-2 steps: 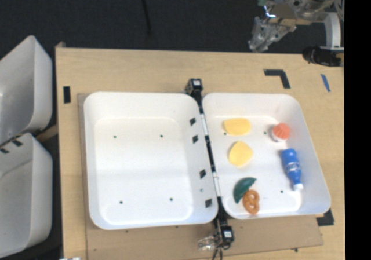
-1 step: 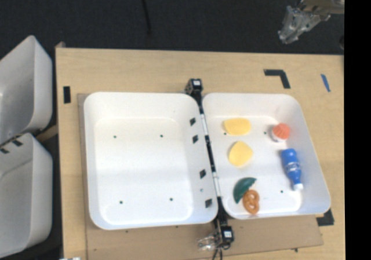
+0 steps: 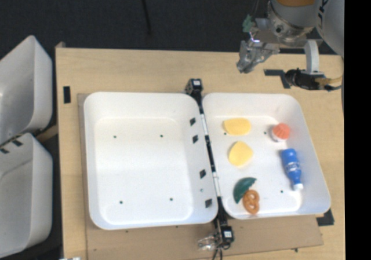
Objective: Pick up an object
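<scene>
The right bin [image 3: 310,137] holds six objects. Two yellow pieces lie in its left-centre: the upper yellow piece [image 3: 237,126] and, just nearer the camera, the lower yellow piece [image 3: 240,154]. An orange-red round object [image 3: 282,131] sits toward the far right side of the bin. Just near of it lies a blue bottle [image 3: 291,167], on its side, with its white end pointing toward the near edge. At the near edge of the bin a dark green piece [image 3: 243,187] touches a brown pretzel-shaped piece [image 3: 251,201].

The end effector [image 3: 250,61] is positioned beyond the far edge of the right bin, above the bare counter [image 3: 145,70]. All six objects lie nearer the camera than the end effector and are well apart from it; the upper yellow piece and the orange-red round object are the closest.

The view is too small and blurred to tell how far the end effector's fingers are spread. No object is seen between them, and the end effector touches nothing in the bin.

The left bin [image 3: 139,154] adjoins the right bin along a shared central edge fitted with black clips. Inside the right bin, open floor remains between the yellow pieces and the blue bottle, and along the far wall.
</scene>
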Tool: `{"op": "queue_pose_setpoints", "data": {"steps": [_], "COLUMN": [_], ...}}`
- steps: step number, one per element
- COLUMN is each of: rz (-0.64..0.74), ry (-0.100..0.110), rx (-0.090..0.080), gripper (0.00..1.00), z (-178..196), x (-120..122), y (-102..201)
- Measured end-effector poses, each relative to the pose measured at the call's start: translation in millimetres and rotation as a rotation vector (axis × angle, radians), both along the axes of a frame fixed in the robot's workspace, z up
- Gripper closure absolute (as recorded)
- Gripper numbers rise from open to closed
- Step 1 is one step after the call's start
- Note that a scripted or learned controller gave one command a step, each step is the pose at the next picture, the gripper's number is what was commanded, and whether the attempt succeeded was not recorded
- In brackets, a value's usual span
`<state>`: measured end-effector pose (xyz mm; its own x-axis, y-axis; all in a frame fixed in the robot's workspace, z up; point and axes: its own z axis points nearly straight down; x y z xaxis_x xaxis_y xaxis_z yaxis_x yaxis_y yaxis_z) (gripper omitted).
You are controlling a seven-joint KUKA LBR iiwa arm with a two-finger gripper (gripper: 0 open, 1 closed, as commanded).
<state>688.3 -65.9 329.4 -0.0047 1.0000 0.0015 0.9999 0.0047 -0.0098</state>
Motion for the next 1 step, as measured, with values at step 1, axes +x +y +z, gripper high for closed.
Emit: {"op": "queue_pose_setpoints", "data": {"steps": [1], "rz": [-0.006], "ry": [-0.018], "rx": [-0.004], "gripper": [1.0], "z": [70.4], "x": [1.3], "y": [-24.7]}}
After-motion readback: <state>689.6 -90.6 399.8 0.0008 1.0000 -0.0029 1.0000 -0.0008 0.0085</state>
